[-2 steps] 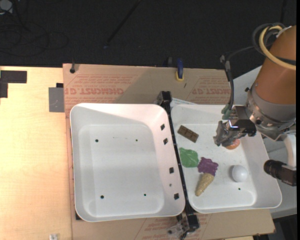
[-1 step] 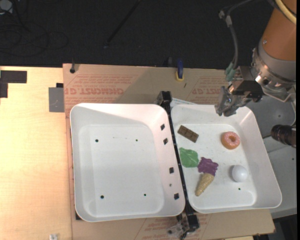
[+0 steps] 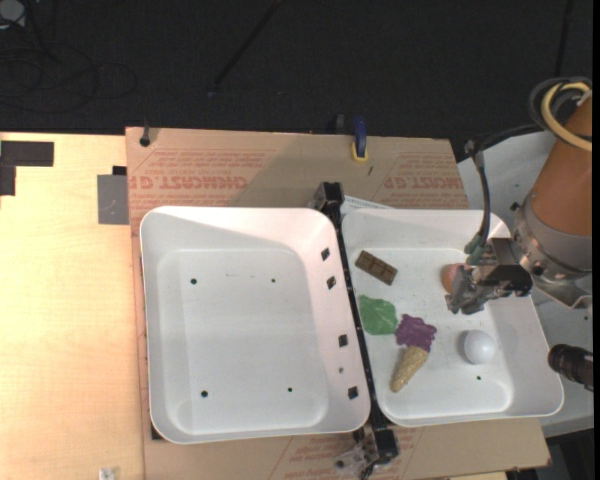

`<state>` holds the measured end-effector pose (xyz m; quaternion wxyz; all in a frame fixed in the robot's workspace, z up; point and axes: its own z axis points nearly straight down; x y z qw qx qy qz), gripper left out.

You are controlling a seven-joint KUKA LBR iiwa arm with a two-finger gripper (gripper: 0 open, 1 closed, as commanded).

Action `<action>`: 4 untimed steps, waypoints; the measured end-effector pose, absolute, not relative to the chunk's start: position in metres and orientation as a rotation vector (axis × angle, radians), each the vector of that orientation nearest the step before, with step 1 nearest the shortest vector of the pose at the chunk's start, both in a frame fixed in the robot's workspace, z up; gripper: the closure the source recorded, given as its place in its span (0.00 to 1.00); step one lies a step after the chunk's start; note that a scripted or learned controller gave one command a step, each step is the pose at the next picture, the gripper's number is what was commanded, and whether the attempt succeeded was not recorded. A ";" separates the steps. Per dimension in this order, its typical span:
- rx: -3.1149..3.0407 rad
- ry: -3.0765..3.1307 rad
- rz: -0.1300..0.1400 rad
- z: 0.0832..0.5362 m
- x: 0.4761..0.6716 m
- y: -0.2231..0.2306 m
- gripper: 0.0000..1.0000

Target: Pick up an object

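In the right bin (image 3: 510, 393) lie a brown bar (image 3: 375, 266), a green lump (image 3: 378, 316), a purple ice-cream cone (image 3: 412, 349) and a white ball (image 3: 477, 347). My gripper (image 3: 467, 293) is low over the bin's right side, just above the white ball. A small pinkish-orange object (image 3: 451, 275) sits right against the gripper's left side; whether it is between the fingers I cannot tell.
The left bin (image 3: 170, 268) stands beside the right one, separated by a black clip strip (image 3: 342, 298). Both rest on a cardboard sheet (image 3: 230, 168). A wooden benchtop (image 3: 50, 318) spreads to the left. The grey arm (image 3: 560, 218) enters from the right.
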<state>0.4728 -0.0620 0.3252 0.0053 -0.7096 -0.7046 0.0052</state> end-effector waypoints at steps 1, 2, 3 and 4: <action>-2.218 -2.226 -0.001 0.365 0.510 -0.020 1.00; -2.216 -2.222 0.007 0.373 0.509 -0.021 1.00; -2.211 -2.224 0.011 0.382 0.509 -0.021 1.00; -2.205 -2.228 0.014 0.391 0.509 -0.021 1.00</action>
